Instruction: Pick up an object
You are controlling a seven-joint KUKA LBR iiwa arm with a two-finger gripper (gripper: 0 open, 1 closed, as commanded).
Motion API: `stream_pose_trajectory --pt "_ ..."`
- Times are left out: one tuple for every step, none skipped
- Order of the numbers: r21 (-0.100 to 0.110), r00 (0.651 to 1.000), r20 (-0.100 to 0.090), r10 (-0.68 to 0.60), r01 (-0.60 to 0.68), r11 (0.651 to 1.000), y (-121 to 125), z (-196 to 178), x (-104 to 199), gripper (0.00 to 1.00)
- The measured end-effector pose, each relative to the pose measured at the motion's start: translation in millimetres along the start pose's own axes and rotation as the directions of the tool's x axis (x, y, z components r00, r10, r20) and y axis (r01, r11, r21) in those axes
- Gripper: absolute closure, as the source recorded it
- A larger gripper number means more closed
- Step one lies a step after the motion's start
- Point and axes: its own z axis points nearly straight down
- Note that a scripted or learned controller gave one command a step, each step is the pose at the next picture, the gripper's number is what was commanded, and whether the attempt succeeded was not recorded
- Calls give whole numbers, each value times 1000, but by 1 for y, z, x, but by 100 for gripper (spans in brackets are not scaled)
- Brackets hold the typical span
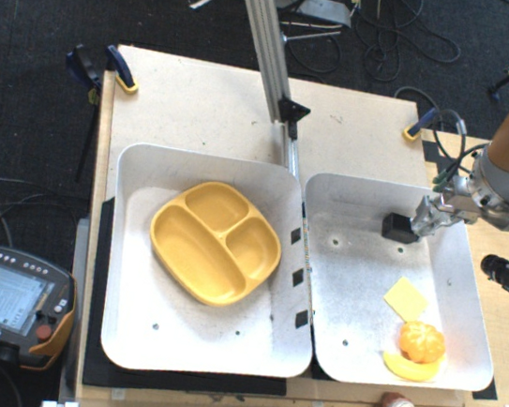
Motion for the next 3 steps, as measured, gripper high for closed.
stream_pose_trajectory --pt "0 1000 0 -3 3 1000 2 -40 0 100" --pt "7 1000 -4 -8 8 1000 -3 -31 53 100" --pt "6 1000 -4 -10 10 1000 -6 -45 111 100"
